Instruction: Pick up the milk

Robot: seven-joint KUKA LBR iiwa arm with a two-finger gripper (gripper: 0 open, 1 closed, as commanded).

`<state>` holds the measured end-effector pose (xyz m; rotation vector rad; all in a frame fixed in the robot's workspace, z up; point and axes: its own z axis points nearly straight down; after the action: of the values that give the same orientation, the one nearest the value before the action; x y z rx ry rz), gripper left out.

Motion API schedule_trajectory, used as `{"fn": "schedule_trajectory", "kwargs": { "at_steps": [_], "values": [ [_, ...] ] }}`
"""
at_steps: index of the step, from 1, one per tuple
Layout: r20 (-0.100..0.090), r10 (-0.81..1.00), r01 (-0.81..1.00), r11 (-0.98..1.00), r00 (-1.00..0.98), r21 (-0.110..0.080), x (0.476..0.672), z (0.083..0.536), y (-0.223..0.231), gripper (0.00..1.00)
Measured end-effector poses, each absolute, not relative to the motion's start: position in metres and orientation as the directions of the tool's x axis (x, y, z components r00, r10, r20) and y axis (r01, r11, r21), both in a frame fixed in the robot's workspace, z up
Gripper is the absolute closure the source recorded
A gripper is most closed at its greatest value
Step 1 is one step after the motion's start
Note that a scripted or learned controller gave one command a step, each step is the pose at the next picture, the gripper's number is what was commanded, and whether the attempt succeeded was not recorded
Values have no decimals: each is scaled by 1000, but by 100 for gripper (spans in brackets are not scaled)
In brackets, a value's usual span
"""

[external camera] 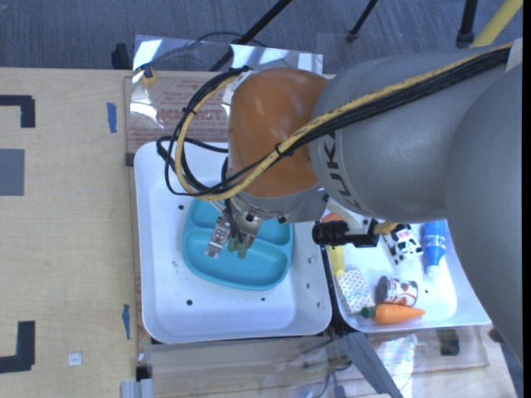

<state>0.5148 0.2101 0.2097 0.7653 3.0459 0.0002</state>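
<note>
Blue divided plate (249, 264) lay in left white bin (166, 305). Right white bin (460, 301) held a carrot (397, 313), a small can (398, 289), a blue bottle (433, 249) and a patterned packet (353, 288).

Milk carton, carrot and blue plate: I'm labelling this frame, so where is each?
milk carton (405, 245), camera view, its cow-spotted front.
carrot (397, 313), camera view, mid orange body.
blue plate (262, 270), camera view, bare right compartment.
</note>
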Motion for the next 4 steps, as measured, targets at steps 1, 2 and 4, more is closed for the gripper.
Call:
{"fn": "schedule_trajectory", "kwargs": {
  "at_steps": [1,2,4],
  "values": [
    [4,628,628,778,-778,-5,479,180,198,100],
    [4,630,630,777,-777,-7,479,188,198,100],
    [0,947,947,320,-320,-8,495,212,123,100]
  ]
}}
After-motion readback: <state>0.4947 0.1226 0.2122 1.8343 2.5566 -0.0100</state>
